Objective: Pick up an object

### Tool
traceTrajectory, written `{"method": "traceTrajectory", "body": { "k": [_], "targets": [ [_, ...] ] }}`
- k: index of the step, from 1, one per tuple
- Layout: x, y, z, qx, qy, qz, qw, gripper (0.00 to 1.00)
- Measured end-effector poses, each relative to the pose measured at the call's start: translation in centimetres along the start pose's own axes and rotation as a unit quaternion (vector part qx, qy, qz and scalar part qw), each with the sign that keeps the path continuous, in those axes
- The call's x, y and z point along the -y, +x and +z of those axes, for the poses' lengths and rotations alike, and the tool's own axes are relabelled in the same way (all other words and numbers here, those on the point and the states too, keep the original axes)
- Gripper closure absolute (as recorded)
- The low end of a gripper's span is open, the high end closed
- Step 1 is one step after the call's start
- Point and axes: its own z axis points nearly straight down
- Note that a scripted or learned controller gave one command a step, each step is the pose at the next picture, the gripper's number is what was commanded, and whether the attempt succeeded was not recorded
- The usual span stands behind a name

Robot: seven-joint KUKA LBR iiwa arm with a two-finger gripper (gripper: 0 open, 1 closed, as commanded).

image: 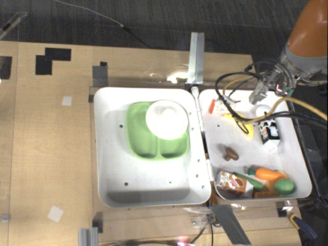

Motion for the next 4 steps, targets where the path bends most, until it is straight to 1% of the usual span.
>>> {"method": "traceTrajectory", "body": {
  "k": [1,2,3,4],
  "targets": [
    [-1.2,0.7,-3.4,-0.002,-0.001,0.085,0.9964,1.00],
    [-1.4,0.5,-4.7,0.003,-0.002,0.082,0.9966,1.00],
    [8.7,3.1,6.1,-0.008,0.003,0.048,0.9988,1.00],
    [1.5,4.2,2.4,-0.001,-0.001,0.064,0.9979,1.00]
  ]
}}
